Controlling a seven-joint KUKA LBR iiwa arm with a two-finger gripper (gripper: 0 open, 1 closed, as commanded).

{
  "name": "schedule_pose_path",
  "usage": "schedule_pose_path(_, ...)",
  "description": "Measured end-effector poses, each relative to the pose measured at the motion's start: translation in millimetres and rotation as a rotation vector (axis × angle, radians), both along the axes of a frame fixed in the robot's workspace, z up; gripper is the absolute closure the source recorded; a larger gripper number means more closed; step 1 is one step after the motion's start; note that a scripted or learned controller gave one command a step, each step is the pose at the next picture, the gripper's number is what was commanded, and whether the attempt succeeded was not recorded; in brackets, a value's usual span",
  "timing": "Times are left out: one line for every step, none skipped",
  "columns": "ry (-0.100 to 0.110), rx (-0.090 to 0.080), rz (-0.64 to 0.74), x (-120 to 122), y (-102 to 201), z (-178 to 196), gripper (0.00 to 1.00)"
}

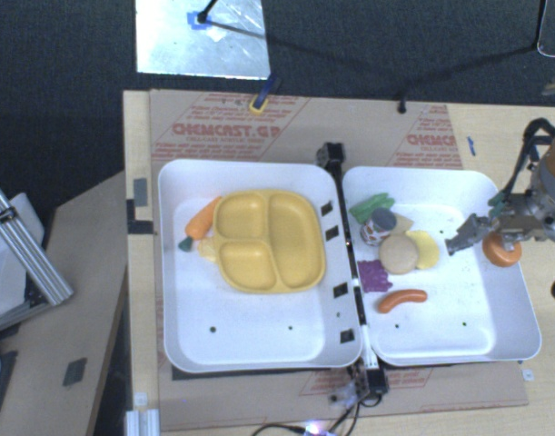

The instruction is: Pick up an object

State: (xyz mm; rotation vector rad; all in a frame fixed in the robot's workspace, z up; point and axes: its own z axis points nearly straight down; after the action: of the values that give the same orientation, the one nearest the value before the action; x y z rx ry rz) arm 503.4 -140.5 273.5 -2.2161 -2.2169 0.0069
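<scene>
In the right bin [459,334] several toy foods cluster near its left side. A green piece [371,206] lies at the top, with a small dark-topped can [379,225] just below it. A tan round bun [400,253] overlaps a yellow piece [426,249]. A purple piece [373,275] and an orange sausage [402,300] lie lower down. My gripper [459,241] hovers over the bin's right half, its tip pointing left, a short way right of the yellow piece. I see nothing held in it.
The left bin [250,334] holds a yellow divided plate [266,241] with a carrot [200,220] at its left edge. The arm's orange band [502,251] sits over the right bin's right rim. A black divider [342,243] runs between the bins.
</scene>
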Motion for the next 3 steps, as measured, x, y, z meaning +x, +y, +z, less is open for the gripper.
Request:
schedule_pose_path(-0.010, -0.002, 0.003, 1.9, 0.2, 4.9, 0.00)
schedule_pose_path(-0.004, -0.001, 0.001, 4.5, -0.9, -57.7, 0.00)
schedule_pose_path(-0.004, 0.000, 0.001, 0.0, 3.3, -119.2, 0.00)
